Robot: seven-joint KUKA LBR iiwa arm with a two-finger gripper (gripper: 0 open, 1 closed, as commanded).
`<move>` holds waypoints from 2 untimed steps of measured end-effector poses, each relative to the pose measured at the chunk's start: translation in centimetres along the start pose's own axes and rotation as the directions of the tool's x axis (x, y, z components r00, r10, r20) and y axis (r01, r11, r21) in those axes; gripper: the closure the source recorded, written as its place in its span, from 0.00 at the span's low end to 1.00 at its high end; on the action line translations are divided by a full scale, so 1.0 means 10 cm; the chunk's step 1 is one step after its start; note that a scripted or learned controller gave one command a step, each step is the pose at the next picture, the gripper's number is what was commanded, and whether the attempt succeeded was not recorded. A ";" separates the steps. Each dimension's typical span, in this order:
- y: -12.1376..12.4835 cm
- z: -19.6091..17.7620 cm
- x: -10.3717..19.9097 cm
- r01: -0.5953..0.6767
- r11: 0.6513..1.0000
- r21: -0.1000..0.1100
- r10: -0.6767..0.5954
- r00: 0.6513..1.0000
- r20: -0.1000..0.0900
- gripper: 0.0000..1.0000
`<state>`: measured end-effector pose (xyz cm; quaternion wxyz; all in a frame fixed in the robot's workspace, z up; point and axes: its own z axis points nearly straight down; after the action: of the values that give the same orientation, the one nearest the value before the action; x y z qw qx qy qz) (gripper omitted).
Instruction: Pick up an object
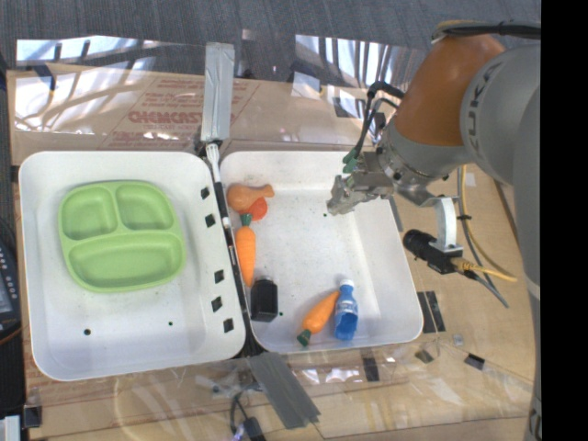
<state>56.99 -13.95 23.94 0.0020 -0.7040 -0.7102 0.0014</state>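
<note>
In the right bin (386, 274), we saw the gripper (342, 198) hanging over the upper part of the white floor, near the back wall. Whether it was open or closed we could not tell, and we saw nothing held in it. The grey arm (496, 90) with its orange band (450, 85) reached in from the right of that bin, crossing its right rim.

The things to pick lay apart from the gripper. A chicken drumstick (250, 194) sat at the bin's upper left, touching a small red piece (257, 209) just below it. A carrot (246, 254) lay along the left wall beneath those, and a black block (265, 299) stood below the carrot, near the bin's front left corner. Toward the front of the bin a second carrot (319, 316) lay tilted, just beside a blue bottle (345, 312) with a white cap. Bare floor separated the gripper from all of them.

Left of that bin, the other bin (37, 274) held a green divided plate (121, 235). Behind both bins lay a flattened cardboard sheet (138, 108).
</note>
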 end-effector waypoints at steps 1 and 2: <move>-0.61 0.95 -0.09 0.007 1.000 0.002 -0.007 1.000 -0.001 0.00; -0.69 1.05 0.01 0.203 0.979 -0.002 -0.203 0.979 -0.001 0.00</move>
<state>50.08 -13.89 13.48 0.0018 -0.6280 -0.7782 0.0004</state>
